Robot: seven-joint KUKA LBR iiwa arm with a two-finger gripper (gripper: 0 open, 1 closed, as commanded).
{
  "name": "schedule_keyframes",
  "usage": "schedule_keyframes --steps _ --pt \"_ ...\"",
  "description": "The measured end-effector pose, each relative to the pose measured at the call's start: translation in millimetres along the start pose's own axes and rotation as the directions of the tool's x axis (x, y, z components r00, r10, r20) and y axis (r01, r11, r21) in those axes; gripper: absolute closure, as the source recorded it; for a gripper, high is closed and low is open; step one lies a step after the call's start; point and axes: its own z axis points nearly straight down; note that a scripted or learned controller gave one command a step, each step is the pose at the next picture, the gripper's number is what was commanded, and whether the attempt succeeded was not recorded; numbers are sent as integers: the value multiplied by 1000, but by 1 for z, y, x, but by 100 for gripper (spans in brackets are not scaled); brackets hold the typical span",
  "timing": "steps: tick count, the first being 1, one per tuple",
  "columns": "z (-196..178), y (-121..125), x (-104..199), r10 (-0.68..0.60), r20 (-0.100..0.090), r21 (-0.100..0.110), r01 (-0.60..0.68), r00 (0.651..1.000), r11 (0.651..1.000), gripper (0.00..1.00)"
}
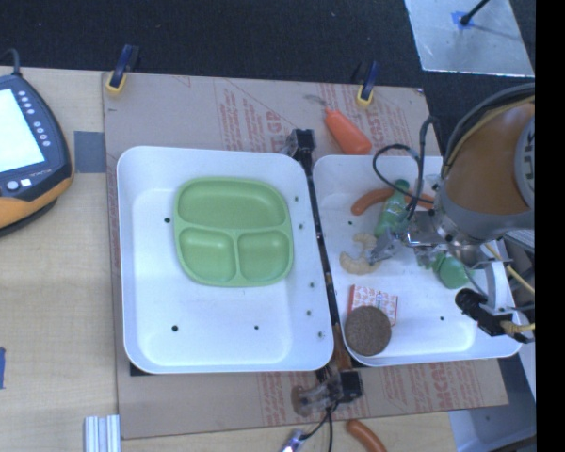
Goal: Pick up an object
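- Tool (388,245): low in the right bin (414,347), poised over clutter; can't tell its state.
- Pale curved piece (356,263): just beside the tool, likeliest target.
- Green tray (234,231): left bin (146,328), well apart.

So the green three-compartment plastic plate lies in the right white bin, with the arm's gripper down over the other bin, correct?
Not quite. The camera view shows the green three-compartment plastic plate in the left white bin. The gripper is down over the right white bin, so the two sit in different bins as you said.
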Motion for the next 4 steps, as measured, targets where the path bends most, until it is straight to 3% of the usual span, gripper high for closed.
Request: schedule_keyframes --steps 1,2,3,4 --pt "41 74 19 -1 1 -1 1 1000 1000 0" --pt "31 74 18 -3 2 0 3 1000 1000 100" --pt "31 74 18 -4 3 1 4 1000 1000 0" --pt "42 115 -13 4 -3 9 -4 1000 1000 0"
